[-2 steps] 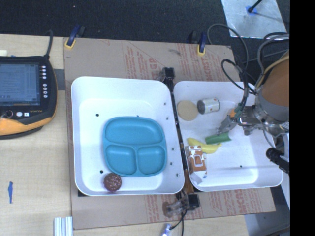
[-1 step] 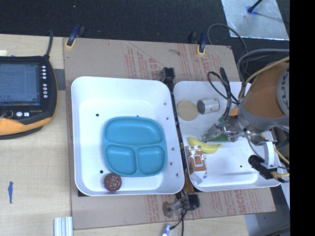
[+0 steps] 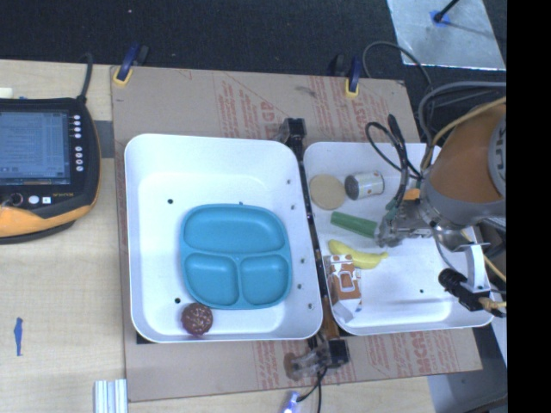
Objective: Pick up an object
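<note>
End effector (image 3: 389,231) low in the right bin (image 3: 413,304), right of frame centre, just beside green stick (image 3: 354,224) and banana (image 3: 357,255); grip state impossible to tell. Nothing seen lifted: pickup judged not yet done. Nearby: tan disc (image 3: 326,191), small can (image 3: 365,184), carton (image 3: 344,284). Left bin (image 3: 151,231): blue tray (image 3: 234,255), brown ball (image 3: 197,318).

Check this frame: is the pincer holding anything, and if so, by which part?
Cannot be told. The pincer sits low in the right bin, at the green stick's right end and just above the banana, but no object visibly sits between its tips.
</note>
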{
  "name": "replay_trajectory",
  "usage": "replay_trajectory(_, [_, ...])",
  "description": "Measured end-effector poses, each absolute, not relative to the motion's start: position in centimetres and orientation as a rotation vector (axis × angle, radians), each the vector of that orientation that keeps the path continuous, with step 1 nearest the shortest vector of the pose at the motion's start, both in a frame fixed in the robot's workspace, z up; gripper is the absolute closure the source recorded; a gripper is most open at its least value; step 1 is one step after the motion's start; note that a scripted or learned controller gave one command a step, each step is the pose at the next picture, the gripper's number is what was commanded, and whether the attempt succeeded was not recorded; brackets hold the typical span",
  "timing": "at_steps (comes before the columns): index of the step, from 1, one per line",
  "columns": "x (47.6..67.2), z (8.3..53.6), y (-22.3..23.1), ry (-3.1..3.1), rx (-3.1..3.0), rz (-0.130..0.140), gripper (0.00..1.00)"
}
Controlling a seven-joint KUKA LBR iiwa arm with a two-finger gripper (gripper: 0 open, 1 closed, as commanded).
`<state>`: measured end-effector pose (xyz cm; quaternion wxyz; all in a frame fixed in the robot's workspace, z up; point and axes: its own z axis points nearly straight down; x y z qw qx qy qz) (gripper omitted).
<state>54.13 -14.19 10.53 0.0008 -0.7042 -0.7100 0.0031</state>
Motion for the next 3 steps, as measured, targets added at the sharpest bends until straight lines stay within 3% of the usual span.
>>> replay_trajectory(1, [54.1,10.5,-14.2,-2.229,-2.211,0.01,0.0])
replay_trajectory(2, [58.7,9.2,-10.4,-2.229,-2.212,0.005,0.0])
replay_trajectory(3, [65.4,9.2,-11.2,-2.225,-2.215,0.002,0.0])
